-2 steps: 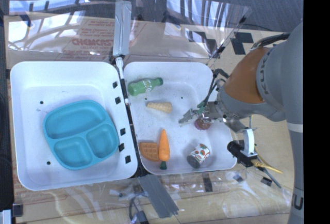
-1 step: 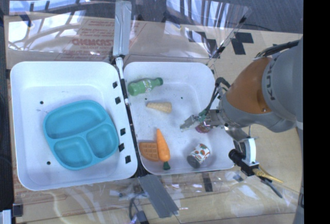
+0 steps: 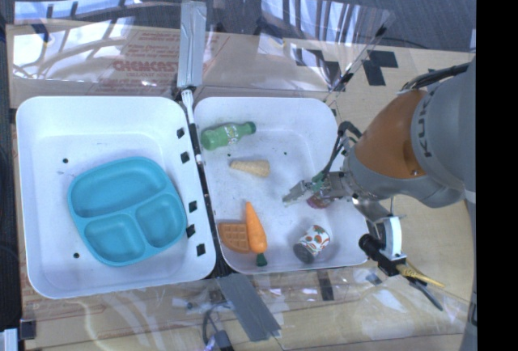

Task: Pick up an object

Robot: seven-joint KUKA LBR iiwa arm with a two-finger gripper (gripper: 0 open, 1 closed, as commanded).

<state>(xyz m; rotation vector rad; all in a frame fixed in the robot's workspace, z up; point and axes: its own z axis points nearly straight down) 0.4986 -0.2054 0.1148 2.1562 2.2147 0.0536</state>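
The right bin (image 3: pixel 279 112) holds a green bottle (image 3: pixel 227 134) lying at its far left and a pale cone-shaped piece (image 3: pixel 250 168) just below it. An orange carrot (image 3: pixel 256 229) and a waffle (image 3: pixel 233 236) lie side by side near the front edge. A small patterned can (image 3: pixel 312 243) lies on its side at the front right. My gripper (image 3: pixel 311 191) hangs low over the right side of this bin, above the can and right of the carrot. A small reddish-green thing shows at its tip, too blurred to name.
The left bin (image 3: pixel 48 119) bears a blue divided plate (image 3: pixel 125 209). A grey divider strip (image 3: pixel 191 42) runs between the bins at the back. The arm's orange band (image 3: pixel 388 143) and grey body hang over the right bin's right rim.
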